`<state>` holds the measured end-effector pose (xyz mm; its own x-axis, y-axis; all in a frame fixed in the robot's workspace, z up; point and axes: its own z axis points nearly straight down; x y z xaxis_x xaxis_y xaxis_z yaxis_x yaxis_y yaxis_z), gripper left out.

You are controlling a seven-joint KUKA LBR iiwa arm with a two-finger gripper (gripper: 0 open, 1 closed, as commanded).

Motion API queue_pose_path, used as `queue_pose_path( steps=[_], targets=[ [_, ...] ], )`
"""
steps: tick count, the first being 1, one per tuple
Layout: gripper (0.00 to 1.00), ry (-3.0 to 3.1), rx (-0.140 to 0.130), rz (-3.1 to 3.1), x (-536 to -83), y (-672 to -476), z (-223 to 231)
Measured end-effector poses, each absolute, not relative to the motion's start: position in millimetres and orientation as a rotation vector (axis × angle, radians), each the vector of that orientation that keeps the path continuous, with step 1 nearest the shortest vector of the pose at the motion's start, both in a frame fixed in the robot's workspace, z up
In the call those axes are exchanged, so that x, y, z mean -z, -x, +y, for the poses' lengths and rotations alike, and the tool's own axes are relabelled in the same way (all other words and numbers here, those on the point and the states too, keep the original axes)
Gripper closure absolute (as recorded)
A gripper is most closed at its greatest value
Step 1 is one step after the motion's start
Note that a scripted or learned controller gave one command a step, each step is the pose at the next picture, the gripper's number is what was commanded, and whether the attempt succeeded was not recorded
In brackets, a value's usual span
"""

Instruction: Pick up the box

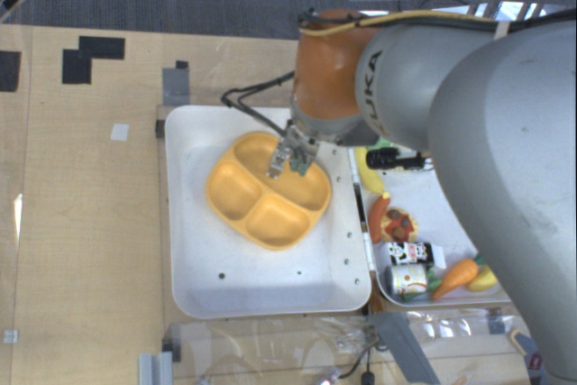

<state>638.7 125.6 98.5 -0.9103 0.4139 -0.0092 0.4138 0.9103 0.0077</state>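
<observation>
My gripper hangs over the yellow divided plate, above its upper right compartment close to the rim. My two fingers are spread a little apart with nothing between them, so I am grasping nothing. The plate lies in the left white bin, towards that bin's far half. The box, white with black patches, is well to the right of the plate, across the divide, in the right bin; it lies a bit nearer the camera than the plate and is well apart from my fingers. Just in front of the box sits a small can, touching it or nearly so, and a carrot lies on the can's far side from the plate. Between the plate and the box I see a red piece of toy food, and beyond that, level with the plate's far edge, a banana and a black bottle partly under my arm.
</observation>
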Motion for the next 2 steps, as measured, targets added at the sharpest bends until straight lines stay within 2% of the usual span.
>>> queue_pose_path(
  steps=[1, 2],
  targets=[
    [1.0, -0.711, -0.009, 3.051, -121.1, -644.8, 136.2],
    [1.0, -0.611, -0.01, 3.07, -267.3, -629.9, 165.3]
  ],
)
